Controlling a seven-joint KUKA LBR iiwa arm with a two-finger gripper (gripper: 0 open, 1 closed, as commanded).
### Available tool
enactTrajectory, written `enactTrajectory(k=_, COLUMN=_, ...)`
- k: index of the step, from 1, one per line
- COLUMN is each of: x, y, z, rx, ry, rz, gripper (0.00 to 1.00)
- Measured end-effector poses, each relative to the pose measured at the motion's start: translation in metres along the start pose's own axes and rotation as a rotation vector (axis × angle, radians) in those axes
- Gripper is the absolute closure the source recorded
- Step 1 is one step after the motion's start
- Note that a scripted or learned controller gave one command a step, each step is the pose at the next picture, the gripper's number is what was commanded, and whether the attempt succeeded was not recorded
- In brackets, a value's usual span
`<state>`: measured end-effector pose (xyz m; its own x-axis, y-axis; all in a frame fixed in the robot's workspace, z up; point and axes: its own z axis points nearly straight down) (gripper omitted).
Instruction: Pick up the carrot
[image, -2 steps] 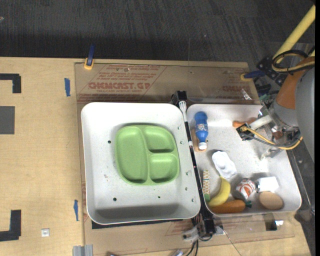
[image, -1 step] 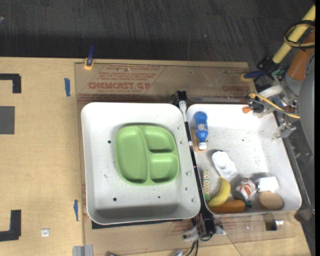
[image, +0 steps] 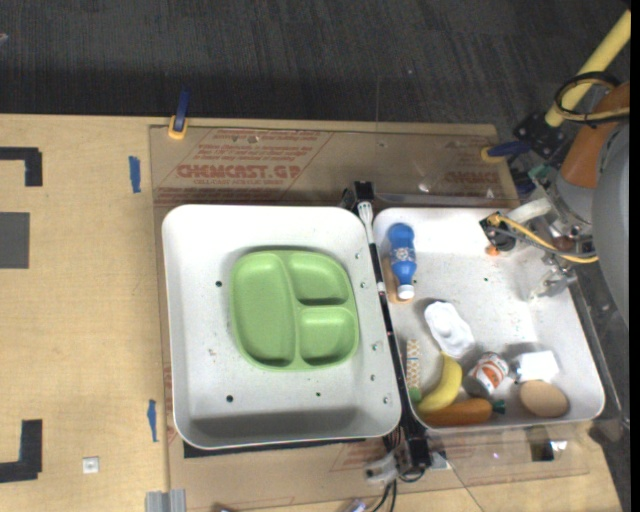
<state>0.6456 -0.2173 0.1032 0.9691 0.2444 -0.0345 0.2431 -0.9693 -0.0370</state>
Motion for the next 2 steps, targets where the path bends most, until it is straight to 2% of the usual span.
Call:
enactTrajectory(k=1, x=0.006, y=0.006, z=0.0, rx=0.025, ry=-0.019, rz=-0.096, gripper=0.0)
enactTrajectory(k=2, x=0.001, y=-0.01, z=0.015, rx=0.001, ry=0.029, rz=-0.309, gripper=0.0)
